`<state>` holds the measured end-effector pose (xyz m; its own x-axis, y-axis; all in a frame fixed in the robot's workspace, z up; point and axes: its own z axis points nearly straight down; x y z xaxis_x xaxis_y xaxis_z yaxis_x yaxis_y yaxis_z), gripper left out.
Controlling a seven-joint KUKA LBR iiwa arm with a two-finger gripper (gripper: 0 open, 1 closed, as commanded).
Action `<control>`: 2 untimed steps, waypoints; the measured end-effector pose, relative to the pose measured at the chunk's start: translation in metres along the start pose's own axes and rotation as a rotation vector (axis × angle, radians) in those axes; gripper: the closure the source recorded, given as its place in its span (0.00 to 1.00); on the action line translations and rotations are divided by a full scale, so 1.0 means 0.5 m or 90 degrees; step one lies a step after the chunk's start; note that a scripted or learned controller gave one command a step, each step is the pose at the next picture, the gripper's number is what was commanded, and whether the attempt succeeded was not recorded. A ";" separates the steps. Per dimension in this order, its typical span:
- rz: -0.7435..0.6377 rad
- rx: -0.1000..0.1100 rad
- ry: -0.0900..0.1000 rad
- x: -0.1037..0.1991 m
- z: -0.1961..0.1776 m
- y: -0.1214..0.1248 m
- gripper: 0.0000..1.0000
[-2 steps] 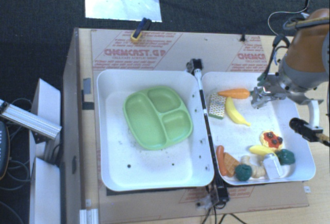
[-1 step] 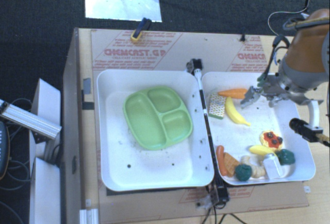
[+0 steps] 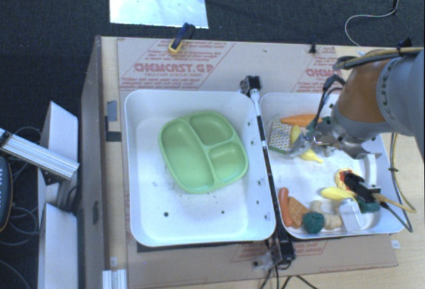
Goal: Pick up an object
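The right bin [image 3: 385,231] holds several toy foods. An orange carrot [image 3: 299,120] lies at its far edge, with a pale yellow piece [image 3: 281,137] just below it. My gripper [image 3: 305,142] hangs low in the bin's upper middle, right above a small yellow piece [image 3: 311,157] and beside the pale one. The grey wrist hides what lies under the gripper. A yellow banana [image 3: 337,193], a red sausage [image 3: 284,199], an orange piece [image 3: 295,212] and a teal ball [image 3: 313,221] lie toward the near edge.
The left bin [image 3: 143,214] holds a green divided plate [image 3: 202,151]. A black divider rail [image 3: 262,148] runs between the bins. A white cup [image 3: 352,216] and a dark green item [image 3: 368,202] sit at the right bin's near right corner.
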<state>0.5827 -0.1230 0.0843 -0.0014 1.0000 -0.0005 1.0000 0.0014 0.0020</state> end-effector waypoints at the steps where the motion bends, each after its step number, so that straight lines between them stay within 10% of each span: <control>1: -0.001 -0.001 0.000 0.000 -0.021 0.001 1.00; 2: -0.001 -0.001 0.000 0.099 -0.241 -0.009 1.00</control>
